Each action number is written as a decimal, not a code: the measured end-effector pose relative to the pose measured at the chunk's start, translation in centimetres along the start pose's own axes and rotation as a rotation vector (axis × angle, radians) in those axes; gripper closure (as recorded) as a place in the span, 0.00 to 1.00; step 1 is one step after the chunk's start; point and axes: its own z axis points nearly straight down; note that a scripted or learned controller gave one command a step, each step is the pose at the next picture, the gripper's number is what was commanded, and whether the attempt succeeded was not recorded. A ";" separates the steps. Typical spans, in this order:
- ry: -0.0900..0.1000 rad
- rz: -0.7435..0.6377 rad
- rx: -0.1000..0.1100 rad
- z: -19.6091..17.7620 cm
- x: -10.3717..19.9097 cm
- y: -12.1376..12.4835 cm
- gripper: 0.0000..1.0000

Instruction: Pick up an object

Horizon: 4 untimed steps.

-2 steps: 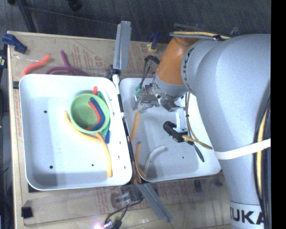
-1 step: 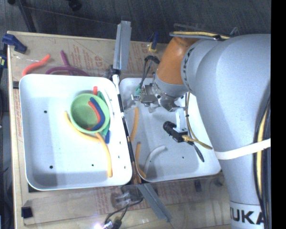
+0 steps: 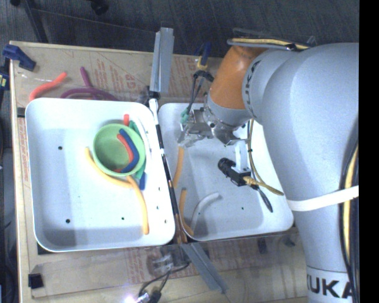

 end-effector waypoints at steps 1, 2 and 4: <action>0.000 0.000 0.000 0.0 0.0 0.0 0.00; -0.007 -0.030 0.005 1.6 0.5 0.6 0.00; -0.010 -0.033 -0.003 0.6 0.6 0.7 0.00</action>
